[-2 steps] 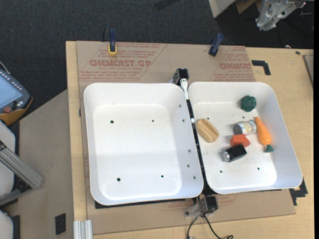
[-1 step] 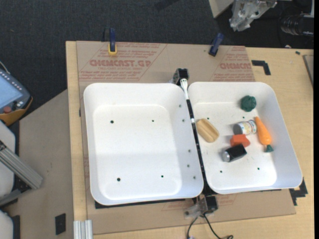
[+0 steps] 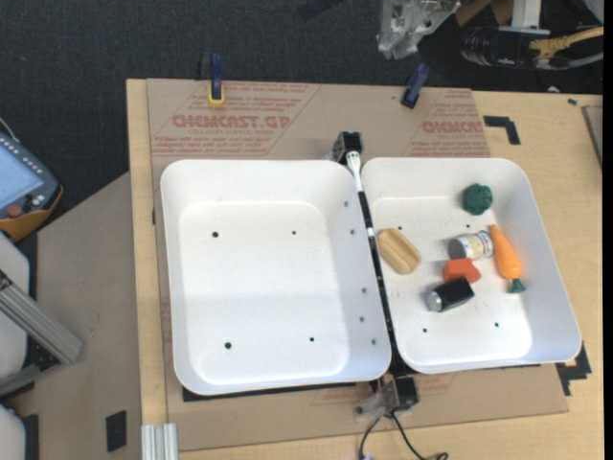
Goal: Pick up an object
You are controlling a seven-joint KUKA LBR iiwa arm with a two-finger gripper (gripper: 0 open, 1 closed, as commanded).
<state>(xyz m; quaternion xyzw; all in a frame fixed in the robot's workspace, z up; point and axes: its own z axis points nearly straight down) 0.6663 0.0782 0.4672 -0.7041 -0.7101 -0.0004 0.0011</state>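
Both bins [image 3: 259, 286] look like smooth, slightly glossy white plastic, sitting on a matt brown cardboard sheet [image 3: 287, 113] printed in red that covers the desk; carrot [image 3: 505, 250] looks like shiny orange plastic, the tan piece [image 3: 397, 251] like matt wood, the green ball [image 3: 477, 197] rough-surfaced.

Counter [image 3: 287, 113] inspected.
Two white bins, left bin [image 3: 192, 353] and right bin [image 3: 546, 324], sat touching on its board-covered top.

Two blue clamps [image 3: 214, 77] [image 3: 415, 84] grip the brown board's [image 3: 144, 257] far edge; a black clip [image 3: 347, 146] sits between the bins.
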